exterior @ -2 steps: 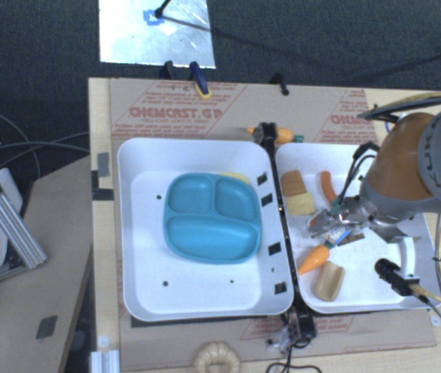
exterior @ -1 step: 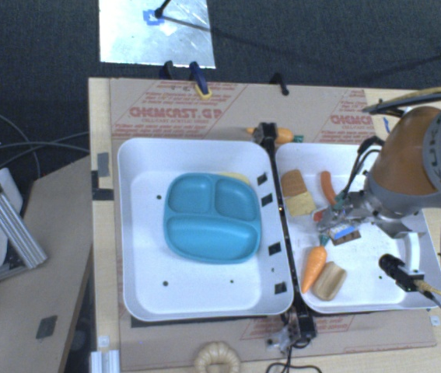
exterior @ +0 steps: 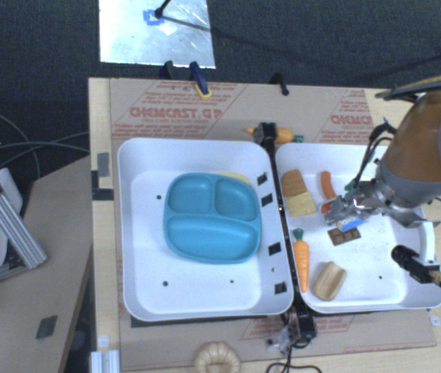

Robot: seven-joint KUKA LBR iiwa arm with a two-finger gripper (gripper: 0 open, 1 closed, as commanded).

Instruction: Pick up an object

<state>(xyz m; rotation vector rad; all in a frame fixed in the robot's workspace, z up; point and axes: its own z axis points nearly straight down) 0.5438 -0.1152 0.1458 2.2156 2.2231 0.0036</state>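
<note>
Two white bins sat side by side on the tabletop point(exterior: 407, 326). The left bin point(exterior: 146, 286) carried a blue divided plate point(exterior: 211, 216), three compartments, lying flat near the middle. The right bin point(exterior: 376, 298) carried the small items: a bread slice point(exterior: 297, 192) at the upper left against the divider, a sausage point(exterior: 327, 184) just right of it, a carrot point(exterior: 302, 261) lying lengthwise along the divider lower down, and a tan bread roll point(exterior: 329, 280) beside the carrot's lower end.

The arm point(exterior: 430, 150) (grey, orange band above the wrist) reached over the right bin from the right. The hand point(exterior: 344, 210) was low over the bin's middle, just right of the bread slice and below the sausage. A small brown block with a blue edge point(exterior: 344, 233) lay directly beneath it. Whether the hand was open, closed or gripping anything could not be told; metal parts and shadow blurred together there.
</note>
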